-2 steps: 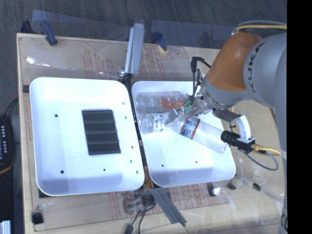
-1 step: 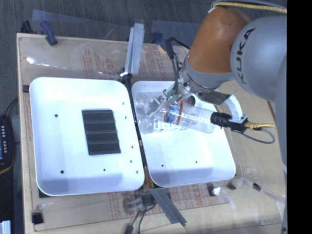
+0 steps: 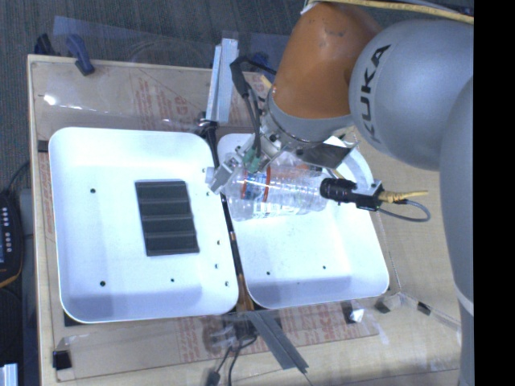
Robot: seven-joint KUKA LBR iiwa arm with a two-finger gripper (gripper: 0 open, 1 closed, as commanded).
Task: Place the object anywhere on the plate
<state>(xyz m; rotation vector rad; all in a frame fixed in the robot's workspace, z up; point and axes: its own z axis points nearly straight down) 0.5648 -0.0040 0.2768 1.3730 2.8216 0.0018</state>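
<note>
Lying across the right bin's (image 3: 322, 284) upper left: clear plastic bottle (image 3: 278, 191), partly under the arm. Hand (image 3: 256, 158) above it; finger state indiscernible. Dark ridged plate (image 3: 166, 217) left.

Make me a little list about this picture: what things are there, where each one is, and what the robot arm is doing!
arm: grey and orange arm, reaching in over the right bin
left bin: white bin with a dark ridged plate lying flat in it
right bin: white bin with a clear plastic bottle at its far end
bottle: lying on its side, under the arm's wrist
claw: hidden by the arm; grip cannot be told
bottle on plate: no
</note>
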